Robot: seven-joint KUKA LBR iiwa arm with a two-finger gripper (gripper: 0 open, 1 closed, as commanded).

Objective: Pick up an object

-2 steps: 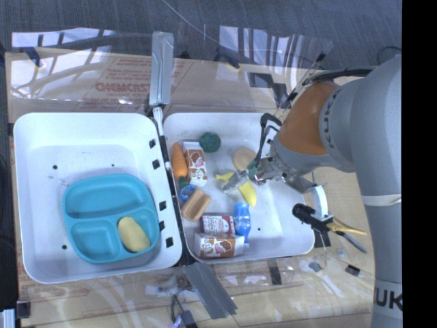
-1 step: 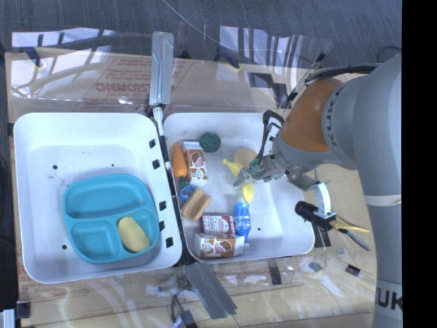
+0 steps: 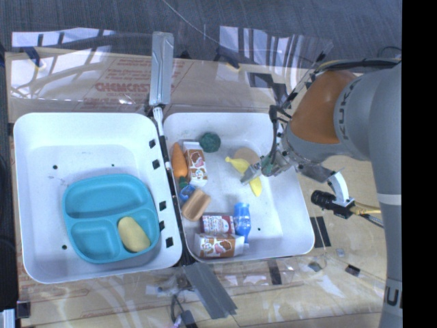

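Nothing is lifted yet: past the juice cartons (image 3: 217,236) at the right bin's (image 3: 295,217) near wall, the tool (image 3: 258,172) sits low over the yellow banana (image 3: 240,164), perhaps touching it, its grip unclear, with the arm (image 3: 341,118) bent down from the right.

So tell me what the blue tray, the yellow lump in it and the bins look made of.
Tray: looks like moulded plastic, matte teal, with smooth rounded compartment walls.
Lump: probably plastic or rubber toy food, with an even yellow, slightly glossy skin; the view leaves it open.
Bins: likely thin formed plastic, white and faintly shiny, with rounded corners and soft highlights.
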